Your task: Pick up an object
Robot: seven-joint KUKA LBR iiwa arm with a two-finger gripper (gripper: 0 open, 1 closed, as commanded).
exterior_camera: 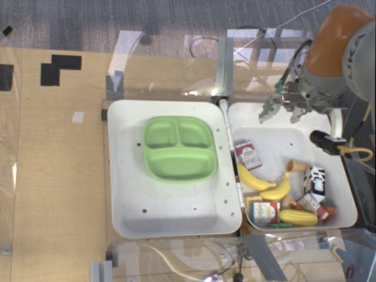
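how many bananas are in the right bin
2. One banana lies left of centre, below the small red carton. The other banana curves up beside it on its right, their ends touching. More could be hidden in the clutter.

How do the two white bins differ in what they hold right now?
The left bin holds one thing, a green divided plate lying flat near its middle; the right bin holds many small things, among them two bananas, a corn cob and a small carton. The left bin's load sits centred; the right bin's is crowded toward the near end, with the gripper above its far end. Both bins are shallow, white and side by side.
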